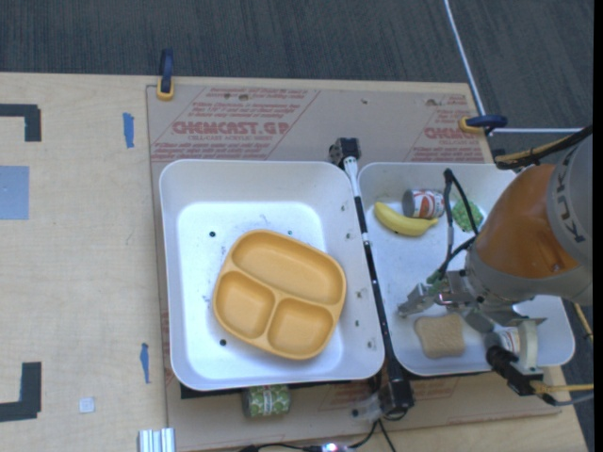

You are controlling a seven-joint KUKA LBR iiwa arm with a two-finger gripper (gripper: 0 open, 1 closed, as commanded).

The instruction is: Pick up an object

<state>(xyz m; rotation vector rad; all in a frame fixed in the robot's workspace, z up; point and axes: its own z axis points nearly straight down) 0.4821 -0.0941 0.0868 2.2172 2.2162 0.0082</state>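
Note:
My gripper (pixel 445 311) hangs over the front of the right bin (pixel 556 347), open, with its fingers spread to either side. A tan bread-like block (pixel 440 338) lies on the bin floor just in front of it, apart from the fingers. Further back in this bin lie a yellow banana (pixel 403 219), a small red-and-white can (pixel 426 202) and a green item (pixel 464 215) that the arm partly hides. An orange-yellow divided tray (pixel 280 294) rests in the left bin (pixel 188 252).
The arm's orange band (pixel 528 234) covers the right bin's right side. A black rail (pixel 366 252) runs between the bins. A green can (pixel 268 401) lies outside the left bin's front edge. Cables and clamps sit at the front right corner (pixel 523 375).

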